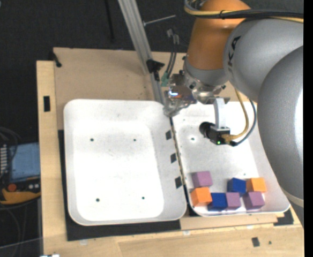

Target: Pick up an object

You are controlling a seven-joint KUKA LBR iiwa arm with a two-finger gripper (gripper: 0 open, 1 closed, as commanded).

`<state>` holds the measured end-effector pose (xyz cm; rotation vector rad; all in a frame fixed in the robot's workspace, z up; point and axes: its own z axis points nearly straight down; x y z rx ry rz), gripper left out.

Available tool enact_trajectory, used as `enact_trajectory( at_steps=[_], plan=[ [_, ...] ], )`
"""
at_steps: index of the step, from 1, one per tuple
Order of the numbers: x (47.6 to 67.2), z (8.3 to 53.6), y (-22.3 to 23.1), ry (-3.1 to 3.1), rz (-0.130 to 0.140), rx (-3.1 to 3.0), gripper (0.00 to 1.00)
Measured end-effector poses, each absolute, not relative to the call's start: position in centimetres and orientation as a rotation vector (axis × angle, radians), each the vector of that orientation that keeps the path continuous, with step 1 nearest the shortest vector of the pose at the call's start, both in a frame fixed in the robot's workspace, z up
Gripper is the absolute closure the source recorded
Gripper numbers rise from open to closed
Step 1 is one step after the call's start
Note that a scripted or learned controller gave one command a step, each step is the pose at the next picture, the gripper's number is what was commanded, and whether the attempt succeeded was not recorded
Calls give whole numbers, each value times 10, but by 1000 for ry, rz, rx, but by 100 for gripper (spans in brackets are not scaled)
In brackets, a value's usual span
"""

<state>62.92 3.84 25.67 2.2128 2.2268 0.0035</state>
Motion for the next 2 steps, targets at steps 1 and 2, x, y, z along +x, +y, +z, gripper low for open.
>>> enact_trajectory(
  at_steps=[1,2],
  plan=[
    [650,234,81,2225,1,2214,100],
    [650,235,78,2223,-1,2214,0]
  ],
)
